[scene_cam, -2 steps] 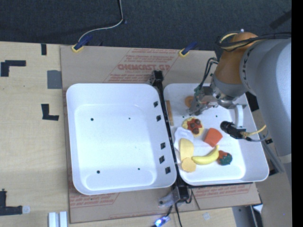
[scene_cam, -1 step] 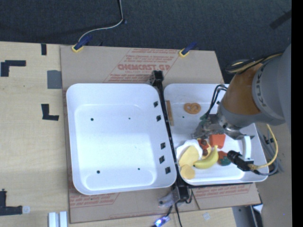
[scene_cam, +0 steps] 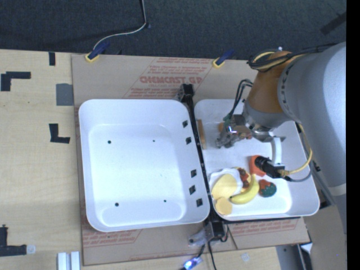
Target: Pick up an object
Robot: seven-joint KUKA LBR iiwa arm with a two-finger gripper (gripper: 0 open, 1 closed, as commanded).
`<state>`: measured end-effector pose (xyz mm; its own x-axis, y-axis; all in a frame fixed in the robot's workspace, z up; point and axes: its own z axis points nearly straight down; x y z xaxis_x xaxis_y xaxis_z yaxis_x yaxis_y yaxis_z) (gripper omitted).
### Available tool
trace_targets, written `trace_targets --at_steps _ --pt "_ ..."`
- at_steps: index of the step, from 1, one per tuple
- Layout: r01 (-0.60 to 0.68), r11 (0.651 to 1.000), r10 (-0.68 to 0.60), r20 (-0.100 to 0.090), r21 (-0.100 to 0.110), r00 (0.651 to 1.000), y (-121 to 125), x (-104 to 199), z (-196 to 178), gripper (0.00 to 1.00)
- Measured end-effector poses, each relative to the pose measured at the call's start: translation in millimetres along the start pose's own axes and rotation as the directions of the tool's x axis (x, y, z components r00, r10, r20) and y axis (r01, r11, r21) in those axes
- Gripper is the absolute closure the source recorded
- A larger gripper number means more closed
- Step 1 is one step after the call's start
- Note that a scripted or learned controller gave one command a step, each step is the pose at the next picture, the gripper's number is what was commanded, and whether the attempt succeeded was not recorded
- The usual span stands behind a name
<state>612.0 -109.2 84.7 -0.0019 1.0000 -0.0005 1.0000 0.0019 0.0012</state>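
Chunky grey arm [scene_cam: 323, 106] with an orange band [scene_cam: 269, 91] near the wrist, black and yellow cables looping around it.

Arm enters from the right of the camera view, its broad grey link filling the upper right. Orange band sits above the wrist, wrist angled down and to the left. Black cables loop along the wrist. Pincer [scene_cam: 227, 135] points downward at the arm's left end, low and dark.

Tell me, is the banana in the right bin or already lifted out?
In the bin. The banana lies among other items at the right bin's near end; the gripper is apart, farther up.
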Motion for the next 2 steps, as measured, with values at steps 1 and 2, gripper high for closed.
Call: trace_targets --at_steps 1,2 --pt "-0.001 1.0 0.001 -0.001 0.004 1.0 -20.4 4.2 -27.8 1.0" --pt "-0.002 1.0 0.002 -0.001 0.001 1.0 4.7 -47.4 1.3 1.0"
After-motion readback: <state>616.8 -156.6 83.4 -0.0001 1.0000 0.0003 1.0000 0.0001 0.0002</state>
